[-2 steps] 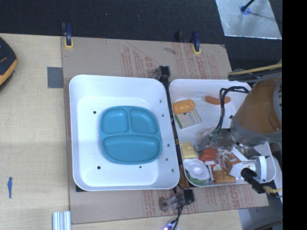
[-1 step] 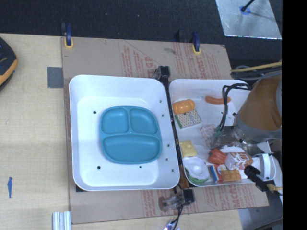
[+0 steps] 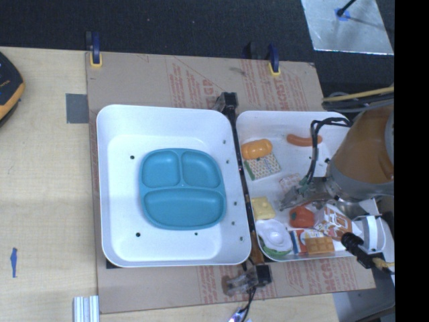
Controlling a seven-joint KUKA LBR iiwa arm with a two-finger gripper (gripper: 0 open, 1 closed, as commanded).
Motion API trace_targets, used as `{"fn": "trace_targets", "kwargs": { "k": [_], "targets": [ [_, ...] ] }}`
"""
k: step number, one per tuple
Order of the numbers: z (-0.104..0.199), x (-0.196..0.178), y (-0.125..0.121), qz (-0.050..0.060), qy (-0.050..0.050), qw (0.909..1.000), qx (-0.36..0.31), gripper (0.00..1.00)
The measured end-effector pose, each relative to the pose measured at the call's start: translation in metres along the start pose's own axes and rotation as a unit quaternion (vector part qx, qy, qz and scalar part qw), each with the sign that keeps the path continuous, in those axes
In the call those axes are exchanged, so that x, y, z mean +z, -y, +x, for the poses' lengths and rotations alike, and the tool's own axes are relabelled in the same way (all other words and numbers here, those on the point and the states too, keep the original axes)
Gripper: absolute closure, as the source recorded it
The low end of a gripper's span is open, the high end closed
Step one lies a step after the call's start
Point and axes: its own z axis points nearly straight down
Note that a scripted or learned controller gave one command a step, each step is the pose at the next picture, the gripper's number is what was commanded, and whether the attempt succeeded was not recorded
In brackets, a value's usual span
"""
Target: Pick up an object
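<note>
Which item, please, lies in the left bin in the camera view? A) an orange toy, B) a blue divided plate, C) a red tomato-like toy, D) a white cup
B: the blue divided plate lies alone in the left bin, while the small toys sit in the right bin.

A light wooden tabletop (image 3: 47, 180) carries a brown cardboard sheet (image 3: 174, 79) held by two blue-and-yellow clamps (image 3: 94, 49) at its far edge. A grey tape patch (image 3: 76, 108) lies left of the sheet.
</note>
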Motion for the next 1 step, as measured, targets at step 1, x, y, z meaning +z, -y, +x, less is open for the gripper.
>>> {"fn": "trace_targets", "kwargs": {
  "k": [1],
  "targets": [
    [-0.001,-0.0104,0.0,0.001,0.001,1.0,-0.001,1.0]
  ]
}}
